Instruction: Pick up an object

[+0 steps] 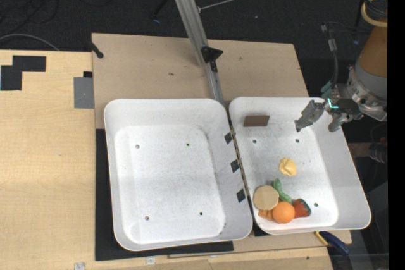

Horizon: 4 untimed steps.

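Note:
My gripper (321,119) hangs over the far right part of the right bin (345,161), its two fingers spread open with nothing between them. Below it in that bin lie a brown block (256,120) near the far wall and a small yellow piece (288,167) in the middle. At the near end sits a cluster: a tan round thing (266,198), an orange ball (283,212), a red piece (301,208) and a green piece (280,190). The gripper touches none of them.
The left bin (166,174) stands beside the right one, with black clips (234,165) along the shared wall. A slanted metal rail (190,19) rises behind the bins. The arm's orange band (374,47) is at the right edge.

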### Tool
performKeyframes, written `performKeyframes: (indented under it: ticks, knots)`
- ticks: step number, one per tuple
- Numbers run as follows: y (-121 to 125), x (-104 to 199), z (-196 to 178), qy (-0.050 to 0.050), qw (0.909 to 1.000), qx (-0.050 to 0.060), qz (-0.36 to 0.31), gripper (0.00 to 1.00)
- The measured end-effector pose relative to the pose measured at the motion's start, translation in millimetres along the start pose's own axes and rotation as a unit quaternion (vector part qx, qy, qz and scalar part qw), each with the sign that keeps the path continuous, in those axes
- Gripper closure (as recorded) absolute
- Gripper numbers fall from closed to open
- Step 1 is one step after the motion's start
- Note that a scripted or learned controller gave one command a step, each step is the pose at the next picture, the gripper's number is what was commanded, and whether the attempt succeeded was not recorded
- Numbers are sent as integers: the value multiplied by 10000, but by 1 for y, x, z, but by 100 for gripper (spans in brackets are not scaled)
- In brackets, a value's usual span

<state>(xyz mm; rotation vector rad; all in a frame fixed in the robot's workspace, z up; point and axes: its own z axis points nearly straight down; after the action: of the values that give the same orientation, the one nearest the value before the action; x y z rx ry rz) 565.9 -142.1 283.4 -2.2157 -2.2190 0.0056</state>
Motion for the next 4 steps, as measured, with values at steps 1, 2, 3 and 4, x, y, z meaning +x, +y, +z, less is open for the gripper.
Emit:
performKeyframes:
  ticks: [1,2,3,4]
  knots:
    - [0,-1,-2,-4,10000,-21,11,0]
    - [-6,-9,50,0,10000,7,11,0]
    - [-5,-8,114,4,10000,11,8,0]
    - [-15,-8,175,7,10000,16,12,0]
